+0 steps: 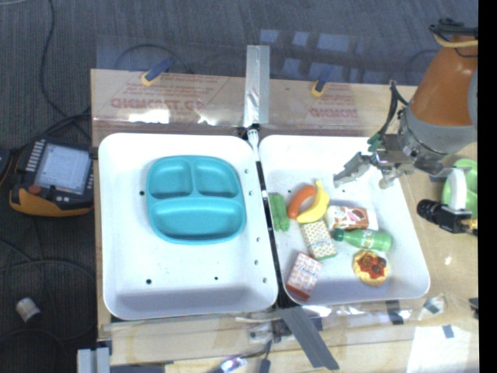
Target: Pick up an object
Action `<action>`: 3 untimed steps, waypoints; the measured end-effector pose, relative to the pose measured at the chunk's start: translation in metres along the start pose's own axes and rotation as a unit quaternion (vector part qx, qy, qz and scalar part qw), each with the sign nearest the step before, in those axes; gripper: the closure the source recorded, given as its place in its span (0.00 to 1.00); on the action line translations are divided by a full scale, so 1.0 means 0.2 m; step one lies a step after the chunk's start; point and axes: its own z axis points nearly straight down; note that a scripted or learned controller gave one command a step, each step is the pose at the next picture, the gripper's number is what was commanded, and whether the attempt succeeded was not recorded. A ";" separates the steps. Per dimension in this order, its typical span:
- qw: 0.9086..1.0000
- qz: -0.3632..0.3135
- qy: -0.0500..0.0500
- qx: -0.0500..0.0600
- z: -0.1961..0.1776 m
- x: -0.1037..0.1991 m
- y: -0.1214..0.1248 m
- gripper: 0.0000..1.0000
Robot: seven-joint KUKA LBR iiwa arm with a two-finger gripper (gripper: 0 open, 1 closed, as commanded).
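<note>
Nearest: pink-white plastic box (304, 275), well below open, empty fingers (351, 169) of gripper (368, 171). Risks closing on nothing, or nudging yellow plastic banana (315, 207) just beneath.

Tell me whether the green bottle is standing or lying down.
Lying down: the green bottle rests on its side on the right bin floor, cap pointing left.

Red print on the cardboard (167, 103), mirrored and unreadable.

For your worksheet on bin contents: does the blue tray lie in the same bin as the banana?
No, the blue tray lies in the left bin, the banana in the right bin.
</note>
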 end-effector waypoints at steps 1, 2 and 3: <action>0.999 -0.037 -0.001 0.001 0.32 0.16 0.22 0.00; 0.997 -0.078 -0.002 0.000 0.26 0.35 0.40 0.00; 0.999 -0.052 -0.002 -0.002 0.72 0.15 0.23 0.00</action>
